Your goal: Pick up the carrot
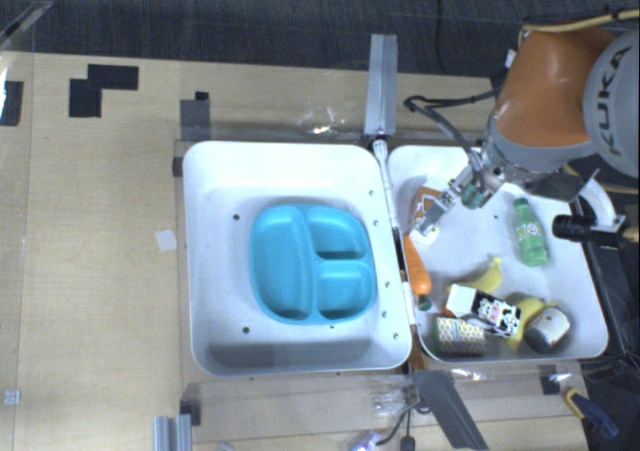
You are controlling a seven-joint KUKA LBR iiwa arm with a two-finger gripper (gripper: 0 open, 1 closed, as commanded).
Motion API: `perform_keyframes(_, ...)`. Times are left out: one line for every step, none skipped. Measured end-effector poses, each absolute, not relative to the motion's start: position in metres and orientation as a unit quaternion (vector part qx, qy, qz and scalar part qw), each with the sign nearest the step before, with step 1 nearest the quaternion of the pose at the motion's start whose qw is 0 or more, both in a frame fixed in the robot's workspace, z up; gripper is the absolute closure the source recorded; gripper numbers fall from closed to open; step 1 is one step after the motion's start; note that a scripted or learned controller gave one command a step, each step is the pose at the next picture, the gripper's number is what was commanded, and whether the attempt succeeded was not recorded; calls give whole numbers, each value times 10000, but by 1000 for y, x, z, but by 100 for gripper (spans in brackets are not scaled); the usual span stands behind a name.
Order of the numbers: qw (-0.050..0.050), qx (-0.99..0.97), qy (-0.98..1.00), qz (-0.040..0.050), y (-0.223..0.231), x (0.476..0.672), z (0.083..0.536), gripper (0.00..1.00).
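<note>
Camera view: the arm is reaching in from the right over the right bin, with the gripper hanging low in that bin's upper-left part, near the divider between the two bins. Whether the jaws are apart or together cannot be told here; the tips are blurring into a small orange-and-white item just beside them, and nothing is visibly sitting between them. The carrot is lying against the right bin's left wall, about midway down that edge, its long axis running roughly along the wall, top to bottom of the view, with the fatter orange end toward the near edge. It is lying just below and slightly left of the jaws, close but apparently not touching. Judgement: the coming move is turning on this offset, a short shift toward the near-left and a jaw line set across the carrot's length, with the wall crowding one side. Elsewhere in the right bin, a green bottle is lying near the right side and a yellow banana is sitting near the centre. The left bin is holding a blue divided tray.
</note>
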State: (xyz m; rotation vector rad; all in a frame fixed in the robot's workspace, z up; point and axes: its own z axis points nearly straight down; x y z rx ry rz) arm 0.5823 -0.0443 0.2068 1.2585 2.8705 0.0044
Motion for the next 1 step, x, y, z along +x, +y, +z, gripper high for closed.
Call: perform_keyframes(22,2798,9600,11,5,533,185,0)
